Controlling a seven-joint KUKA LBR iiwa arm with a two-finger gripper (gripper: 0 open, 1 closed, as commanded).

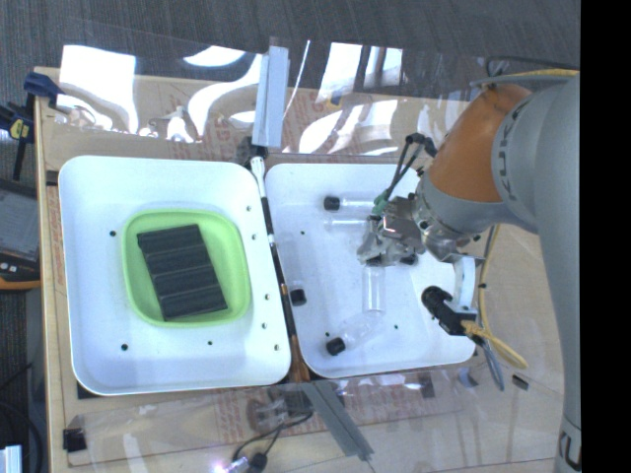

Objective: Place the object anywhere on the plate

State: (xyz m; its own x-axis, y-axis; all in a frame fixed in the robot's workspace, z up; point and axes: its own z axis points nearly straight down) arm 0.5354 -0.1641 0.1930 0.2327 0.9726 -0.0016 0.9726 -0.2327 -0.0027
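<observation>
camera view | left bin (89,264): green plate (133,264) holding dark ridged block (181,271) | pincer (387,244) over right bin (315,353): cannot tell state

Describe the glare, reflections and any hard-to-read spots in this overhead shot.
Camera view: bright window-like reflections wash out the clear panel behind the bins; the left bin is evenly lit, and the green plate with its dark ridged object reads crisply; in the right bin, clear plastic pieces nearly vanish against the white, and the gripper is a cluttered, low-contrast patch.
</observation>
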